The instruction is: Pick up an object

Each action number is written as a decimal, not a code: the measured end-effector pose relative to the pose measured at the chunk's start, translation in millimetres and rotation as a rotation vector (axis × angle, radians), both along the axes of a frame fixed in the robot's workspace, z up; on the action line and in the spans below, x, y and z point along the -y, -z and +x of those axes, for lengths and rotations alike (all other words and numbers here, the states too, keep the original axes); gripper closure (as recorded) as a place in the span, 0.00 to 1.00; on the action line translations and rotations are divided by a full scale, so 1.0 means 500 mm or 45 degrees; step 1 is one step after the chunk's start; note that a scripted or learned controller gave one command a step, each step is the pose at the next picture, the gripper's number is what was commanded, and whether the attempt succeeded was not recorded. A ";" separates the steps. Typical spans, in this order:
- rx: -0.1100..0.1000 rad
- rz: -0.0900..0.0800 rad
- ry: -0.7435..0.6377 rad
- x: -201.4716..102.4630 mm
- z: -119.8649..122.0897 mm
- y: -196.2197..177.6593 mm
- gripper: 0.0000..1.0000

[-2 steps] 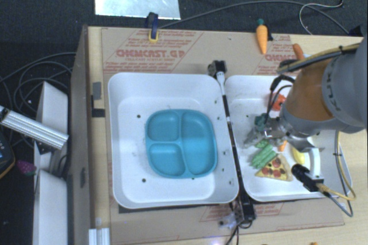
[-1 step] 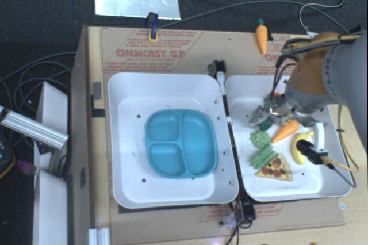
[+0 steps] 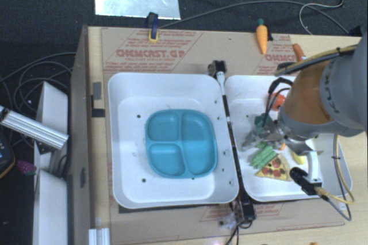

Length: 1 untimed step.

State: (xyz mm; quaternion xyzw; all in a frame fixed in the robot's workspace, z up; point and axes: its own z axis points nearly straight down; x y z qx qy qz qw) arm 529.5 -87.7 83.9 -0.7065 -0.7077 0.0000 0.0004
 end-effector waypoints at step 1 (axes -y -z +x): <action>0.004 -0.002 -0.002 0.066 0.127 -0.002 0.00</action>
